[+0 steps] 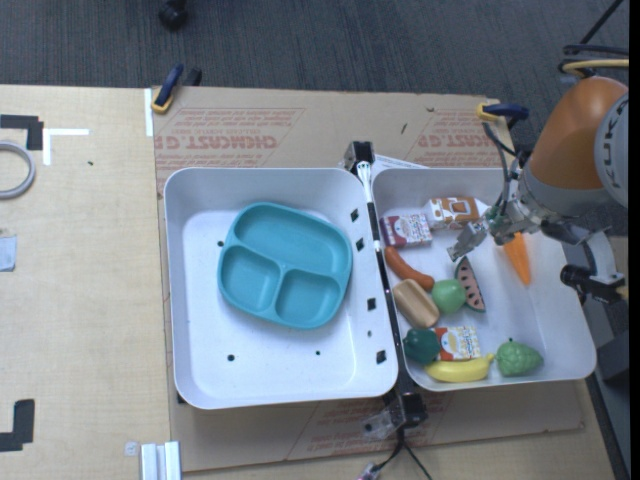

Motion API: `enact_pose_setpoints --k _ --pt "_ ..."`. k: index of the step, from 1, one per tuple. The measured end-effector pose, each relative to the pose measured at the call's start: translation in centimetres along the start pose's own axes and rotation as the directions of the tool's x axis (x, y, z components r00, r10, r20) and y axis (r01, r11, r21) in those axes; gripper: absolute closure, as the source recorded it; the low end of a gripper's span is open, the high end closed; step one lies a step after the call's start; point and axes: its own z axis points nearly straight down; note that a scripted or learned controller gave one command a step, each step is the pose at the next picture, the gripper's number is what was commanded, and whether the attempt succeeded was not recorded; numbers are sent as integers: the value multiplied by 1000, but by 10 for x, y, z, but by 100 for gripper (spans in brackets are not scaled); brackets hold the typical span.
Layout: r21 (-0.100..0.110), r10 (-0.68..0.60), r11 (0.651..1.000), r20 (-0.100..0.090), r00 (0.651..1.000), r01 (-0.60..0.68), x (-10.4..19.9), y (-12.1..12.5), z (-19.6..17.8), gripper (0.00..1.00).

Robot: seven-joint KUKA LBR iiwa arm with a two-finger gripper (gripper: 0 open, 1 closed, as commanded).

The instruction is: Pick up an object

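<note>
The right bin holds several toy foods: two small cartons, a sausage, a bun, a green fruit, a watermelon slice, an orange carrot, a banana and a light green leafy piece. My gripper hangs over the bin's upper middle, just right of the cartons and left of the carrot. It looks open, with nothing between its fingers.
The left bin holds a teal divided plate. A dark green piece and a small juice box lie by the banana. The arm's orange band looms over the right bin's far right corner.
</note>
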Motion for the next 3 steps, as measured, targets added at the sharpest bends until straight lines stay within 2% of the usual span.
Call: enact_pose_setpoints --k 1,2,3 --pt "-1 -306 952 0 952 306 6 -3 12 0" --pt "-1 -449 894 0 894 449 31 -18 12 0" --pt "0 -520 854 -2 854 520 64 34 12 0"
